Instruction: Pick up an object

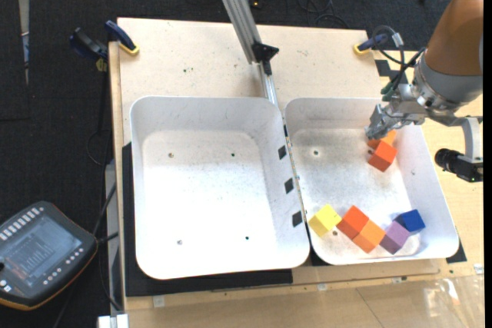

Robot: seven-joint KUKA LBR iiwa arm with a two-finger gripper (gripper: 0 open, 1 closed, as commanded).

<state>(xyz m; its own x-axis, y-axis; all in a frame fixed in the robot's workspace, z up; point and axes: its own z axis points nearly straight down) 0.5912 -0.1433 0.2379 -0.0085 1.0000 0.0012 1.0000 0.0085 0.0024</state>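
The pincer was seen low in the right bin, near that bin's far right side, right over an orange block. The block was found just beneath and slightly nearer the camera than the fingertips, apparently touching them or nearly so. Whether the pincer was apart, together, or clamped on the block could not be told; the tips were lost against the dark wrist hardware and the block's own upper edge. No grasp could be called.

As for progress, the reach had been made and the arm was placed at its target, but a lift was not shown. The block appeared to sit on or close to the bin floor, so the pick was judged unfinished: the closing, if not yet done, and the raising were both left to do.

The block itself was seen as a small cube, bright orange, turned so that a corner pointed toward the camera, with a paler orange patch above it that may have been a second face or a second piece.

Well apart, along the near edge of the same bin, a cluster was noted: a yellow block, two orange blocks, a purple block and a blue block. The left bin was left untouched.
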